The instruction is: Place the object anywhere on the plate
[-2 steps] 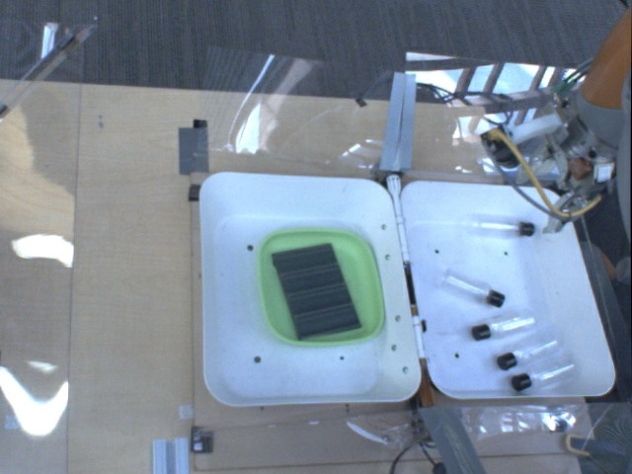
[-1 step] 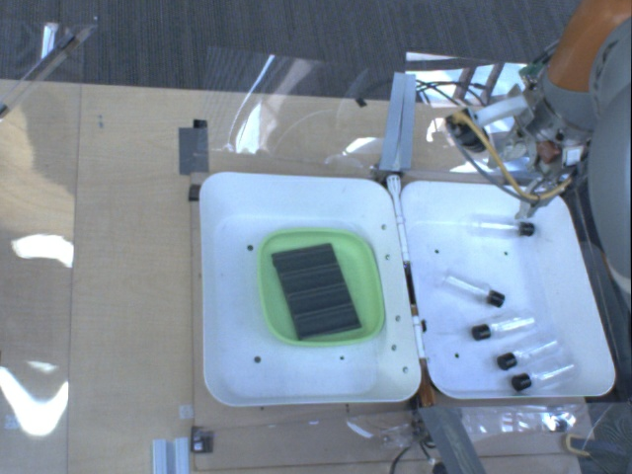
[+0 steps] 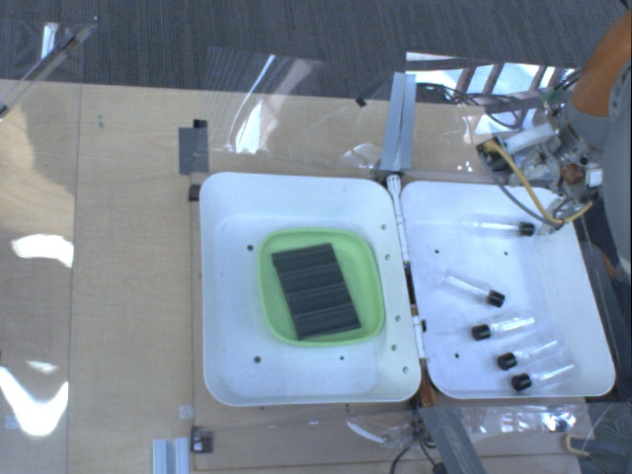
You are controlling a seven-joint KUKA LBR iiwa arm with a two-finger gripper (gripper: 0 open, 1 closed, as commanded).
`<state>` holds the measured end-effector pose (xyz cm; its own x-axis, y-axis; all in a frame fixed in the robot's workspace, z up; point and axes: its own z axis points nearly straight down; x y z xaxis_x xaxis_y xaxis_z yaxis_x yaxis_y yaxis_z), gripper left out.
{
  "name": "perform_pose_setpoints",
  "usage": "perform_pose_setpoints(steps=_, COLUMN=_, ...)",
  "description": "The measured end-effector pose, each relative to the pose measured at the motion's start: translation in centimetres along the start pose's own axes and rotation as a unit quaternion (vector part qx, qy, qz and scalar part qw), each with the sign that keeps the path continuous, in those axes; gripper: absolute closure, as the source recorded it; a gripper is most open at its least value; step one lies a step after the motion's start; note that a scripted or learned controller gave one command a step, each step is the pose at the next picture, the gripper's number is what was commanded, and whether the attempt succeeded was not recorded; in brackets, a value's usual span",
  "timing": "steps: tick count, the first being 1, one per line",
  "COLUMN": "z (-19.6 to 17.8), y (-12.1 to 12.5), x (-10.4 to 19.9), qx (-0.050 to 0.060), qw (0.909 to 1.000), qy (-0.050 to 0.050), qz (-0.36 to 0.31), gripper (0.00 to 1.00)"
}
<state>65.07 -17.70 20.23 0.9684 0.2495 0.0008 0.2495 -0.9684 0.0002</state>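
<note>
Beside the green plate [image 3: 365, 289] (a dark slab [image 3: 314, 291] covers it), five vials [image 3: 475, 291] lie loose; gripper [image 3: 553, 166] state unclear.

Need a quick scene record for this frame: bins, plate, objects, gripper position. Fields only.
left bin: holds green plate
plate contents: dark grey ridged block, lying flat
right bin: five clear tubes with black caps
tube nearest arm, by the far wall
arm: top right, above the right bin's far corner
gripper: fingers not discernible
</note>
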Motion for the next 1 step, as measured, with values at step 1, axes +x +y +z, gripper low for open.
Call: perform_pose_setpoints(steps=1, z=-3.56, y=1.57, x=-5.09, qx=-0.001, qw=0.9997, qy=0.002, qz=0.023, gripper=0.0)
